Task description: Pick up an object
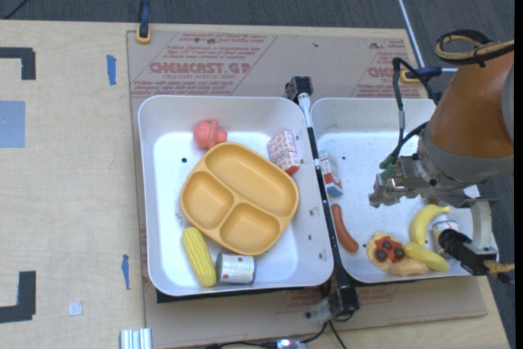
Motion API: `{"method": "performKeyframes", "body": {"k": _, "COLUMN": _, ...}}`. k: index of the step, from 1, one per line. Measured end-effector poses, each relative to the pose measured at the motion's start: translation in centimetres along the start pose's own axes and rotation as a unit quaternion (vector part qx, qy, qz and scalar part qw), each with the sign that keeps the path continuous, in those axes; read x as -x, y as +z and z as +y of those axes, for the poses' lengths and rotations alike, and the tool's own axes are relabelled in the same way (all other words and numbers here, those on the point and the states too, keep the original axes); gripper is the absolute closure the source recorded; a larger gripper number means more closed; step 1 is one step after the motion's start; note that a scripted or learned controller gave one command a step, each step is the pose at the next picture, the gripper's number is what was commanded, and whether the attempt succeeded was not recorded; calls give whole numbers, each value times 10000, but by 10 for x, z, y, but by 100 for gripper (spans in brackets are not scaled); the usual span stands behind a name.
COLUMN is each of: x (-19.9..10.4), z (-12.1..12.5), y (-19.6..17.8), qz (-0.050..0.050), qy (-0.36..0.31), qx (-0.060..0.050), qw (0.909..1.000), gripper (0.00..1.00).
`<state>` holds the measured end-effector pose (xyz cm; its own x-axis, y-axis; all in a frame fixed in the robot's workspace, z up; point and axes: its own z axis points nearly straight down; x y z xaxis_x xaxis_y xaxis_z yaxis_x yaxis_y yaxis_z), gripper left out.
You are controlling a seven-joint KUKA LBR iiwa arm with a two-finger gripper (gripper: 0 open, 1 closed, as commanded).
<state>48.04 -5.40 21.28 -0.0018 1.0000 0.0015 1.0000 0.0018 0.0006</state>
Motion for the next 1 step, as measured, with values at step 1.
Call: {"method": "performKeyframes", "body": {"k": 1, "x": -16, "z": 0, "y": 2, "qz": -2, "qy": 1, "qx": 1, "qw": 10000, "gripper": 100}}
